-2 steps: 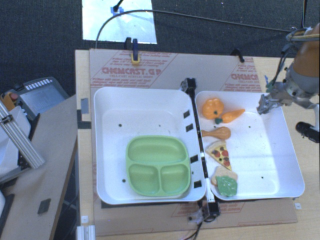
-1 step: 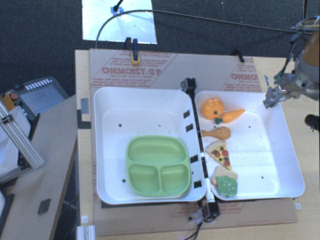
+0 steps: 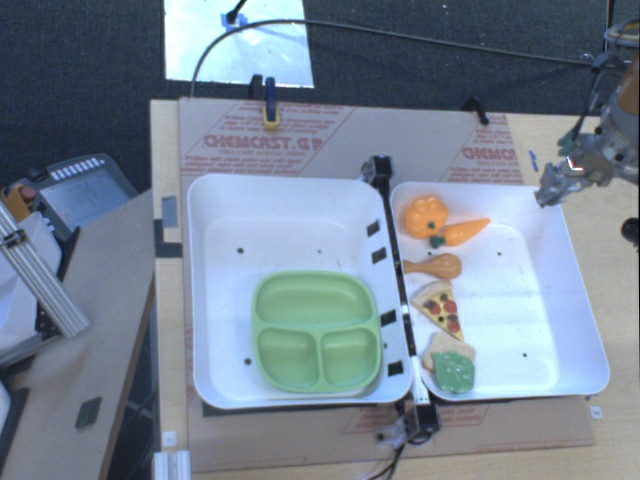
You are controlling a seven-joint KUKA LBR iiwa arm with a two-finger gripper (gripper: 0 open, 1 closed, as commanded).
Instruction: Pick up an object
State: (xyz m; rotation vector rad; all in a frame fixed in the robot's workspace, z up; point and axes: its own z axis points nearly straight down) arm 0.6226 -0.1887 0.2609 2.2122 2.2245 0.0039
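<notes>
The gripper (image 3: pixel 556 184) hovers at the right bin's (image 3: pixel 560 298) far right rim; its state cannot be told. The carrot (image 3: pixel 466 231) lies leftward, long axis roughly left-right.

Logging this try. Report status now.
Gripper above right bin's far right rim, holding nothing. Toy foods along left wall: pumpkin, carrot, pizza. Path clear.

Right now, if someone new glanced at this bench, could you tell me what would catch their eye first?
Probably the green divided tray, lying at the near side of the left bin. Next, the toy foods lined up along the left wall of the right bin: an orange pepper and carrot at the far end, then a drumstick, a pizza slice and a green-topped piece. The gripper hangs over that bin's far right corner.
</notes>
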